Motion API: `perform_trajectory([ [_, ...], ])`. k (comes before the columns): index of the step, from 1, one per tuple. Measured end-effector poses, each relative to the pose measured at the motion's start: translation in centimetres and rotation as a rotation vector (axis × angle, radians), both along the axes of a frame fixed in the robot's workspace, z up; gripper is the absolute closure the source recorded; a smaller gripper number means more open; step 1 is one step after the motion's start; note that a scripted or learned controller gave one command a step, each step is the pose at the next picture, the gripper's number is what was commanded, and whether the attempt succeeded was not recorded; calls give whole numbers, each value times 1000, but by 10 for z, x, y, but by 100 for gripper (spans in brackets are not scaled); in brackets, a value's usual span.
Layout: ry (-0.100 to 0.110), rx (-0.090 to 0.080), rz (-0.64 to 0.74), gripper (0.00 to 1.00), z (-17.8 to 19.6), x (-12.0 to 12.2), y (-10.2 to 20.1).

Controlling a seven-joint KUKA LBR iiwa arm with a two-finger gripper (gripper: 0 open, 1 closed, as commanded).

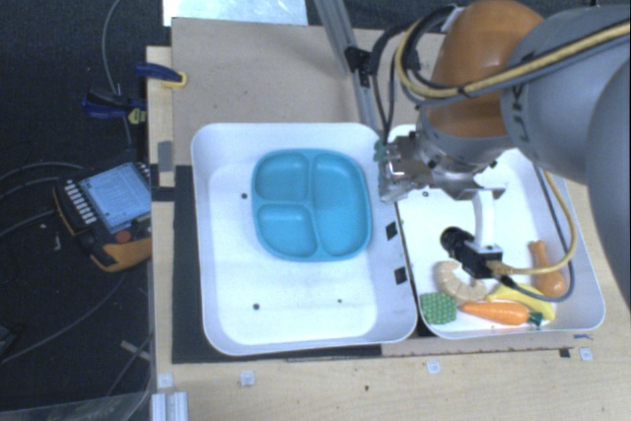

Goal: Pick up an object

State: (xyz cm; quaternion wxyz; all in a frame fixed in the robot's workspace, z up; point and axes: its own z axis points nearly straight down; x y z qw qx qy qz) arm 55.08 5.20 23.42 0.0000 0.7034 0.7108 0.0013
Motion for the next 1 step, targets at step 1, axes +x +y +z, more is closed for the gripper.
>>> perform_trajectory([
  [1,1,0,0,100,-1,-9,45],
])
